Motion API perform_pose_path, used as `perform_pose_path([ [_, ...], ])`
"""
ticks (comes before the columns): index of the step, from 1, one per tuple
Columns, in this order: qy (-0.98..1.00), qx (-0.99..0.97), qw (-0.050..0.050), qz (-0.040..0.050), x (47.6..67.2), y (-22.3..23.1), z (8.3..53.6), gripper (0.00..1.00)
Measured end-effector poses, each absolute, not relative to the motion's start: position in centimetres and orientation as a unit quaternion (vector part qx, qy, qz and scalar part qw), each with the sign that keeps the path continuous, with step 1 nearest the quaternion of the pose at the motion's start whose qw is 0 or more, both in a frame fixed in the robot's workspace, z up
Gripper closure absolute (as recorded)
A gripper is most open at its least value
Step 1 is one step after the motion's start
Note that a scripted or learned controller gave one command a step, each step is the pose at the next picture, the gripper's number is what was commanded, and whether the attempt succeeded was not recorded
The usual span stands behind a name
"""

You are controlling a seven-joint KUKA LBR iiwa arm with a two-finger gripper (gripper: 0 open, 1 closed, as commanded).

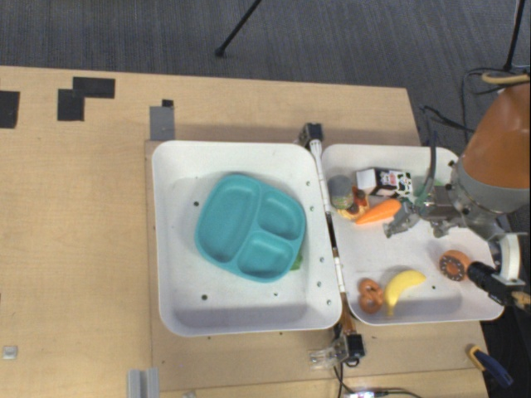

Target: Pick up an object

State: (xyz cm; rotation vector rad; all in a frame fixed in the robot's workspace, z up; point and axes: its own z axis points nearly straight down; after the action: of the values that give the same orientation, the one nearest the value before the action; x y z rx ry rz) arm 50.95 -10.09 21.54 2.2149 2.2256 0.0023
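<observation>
A robotics lab: plywood bench (75,222), twin white bins (166,247), grey carpet (124,15), tripod leg (249,15), loose cables (440,118).

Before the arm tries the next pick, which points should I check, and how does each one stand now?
1. Pincer is over the right bin: ok.
2. Nothing held between its fingers: cannot tell.
3. Nearest target, the orange carrot, lies close beside the pincer: ok.
4. Carrot has free room for a grasp: not ok; small toys crowd its left end.
5. Banana is free on top: ok, though a pretzel lies against it.
6. Teal divided plate in the left bin is away from the arm: ok.
</observation>
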Motion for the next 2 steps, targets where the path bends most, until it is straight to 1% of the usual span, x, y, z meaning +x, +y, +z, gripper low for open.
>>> perform_pose_path([
  [1,0.638,0.77,0.0,0.0006,58.6,-12.0,9.5,0.0],
  [2,0.638,0.77,0.0,0.0013,58.7,-11.9,10.5,1.0],
])
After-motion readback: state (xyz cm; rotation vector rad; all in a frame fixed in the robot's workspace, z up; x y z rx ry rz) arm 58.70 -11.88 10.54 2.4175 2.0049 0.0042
